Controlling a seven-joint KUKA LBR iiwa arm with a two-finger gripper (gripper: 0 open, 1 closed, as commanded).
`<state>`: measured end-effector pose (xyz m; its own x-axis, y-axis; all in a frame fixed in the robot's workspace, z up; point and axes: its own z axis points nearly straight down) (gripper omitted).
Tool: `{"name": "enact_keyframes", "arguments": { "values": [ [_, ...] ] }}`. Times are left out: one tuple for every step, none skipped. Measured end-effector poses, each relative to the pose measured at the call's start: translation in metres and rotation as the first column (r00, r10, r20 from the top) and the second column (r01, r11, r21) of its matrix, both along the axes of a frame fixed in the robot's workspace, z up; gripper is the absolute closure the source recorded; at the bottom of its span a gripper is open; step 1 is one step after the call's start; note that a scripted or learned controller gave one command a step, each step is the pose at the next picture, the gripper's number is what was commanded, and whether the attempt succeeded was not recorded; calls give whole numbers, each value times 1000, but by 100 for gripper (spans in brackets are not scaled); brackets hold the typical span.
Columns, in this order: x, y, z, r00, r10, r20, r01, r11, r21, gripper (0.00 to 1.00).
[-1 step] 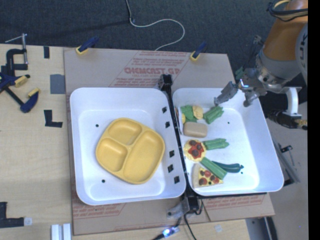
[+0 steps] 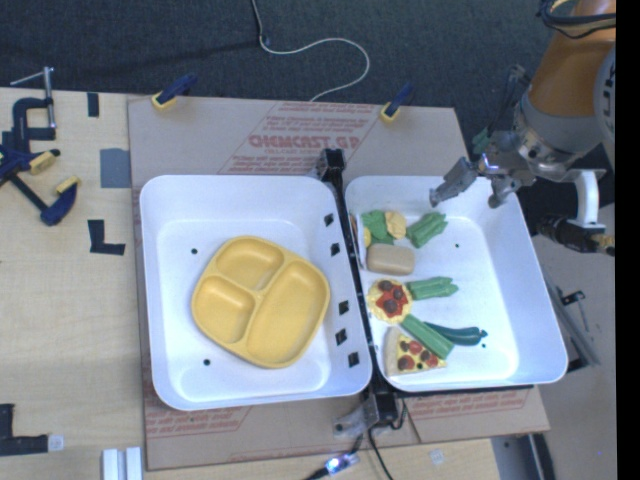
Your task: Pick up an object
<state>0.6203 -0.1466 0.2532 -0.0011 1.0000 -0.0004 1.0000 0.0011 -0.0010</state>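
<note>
Camera view, from above at a slant: two shallow white plastic bins side by side on a cardboard-covered bench. Left white bin (image 2: pixel 165 268), centre-left of the frame, holds one yellow three-compartment plastic tray (image 2: pixel 262 299), lying flat near its middle. Right white bin (image 2: pixel 520 298), centre-right, holds the toy food, bunched along its left wall, probably where it slid when tipped in: a green-and-yellow leafy toy piece (image 2: pixel 381 226) uppermost, a green toy pepper (image 2: pixel 427 229) just beside it, a tan bread-like block (image 2: pixel 390 259) below, then a round toy pizza (image 2: pixel 389 300) touching a green toy bean pod (image 2: pixel 433 288), a dark green and blue toy vegetable (image 2: pixel 447 335), and a triangular toy pizza slice (image 2: pixel 413 353) lowest. Two-finger gripper (image 2: pixel 470 185), on the grey and orange arm entering at the upper right, hangs over the bin's upper rim; its fingers stand spread wide with nothing between them. Judged stage: approach, no object chosen; the green pepper lies nearest. Clamps and a cable sit outside the bins.
</note>
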Motion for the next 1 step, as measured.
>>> {"name": "enact_keyframes", "arguments": {
  "values": [
    [-1,3,-44,1000,1,-5,-1,1000,0,0]
  ]
}}
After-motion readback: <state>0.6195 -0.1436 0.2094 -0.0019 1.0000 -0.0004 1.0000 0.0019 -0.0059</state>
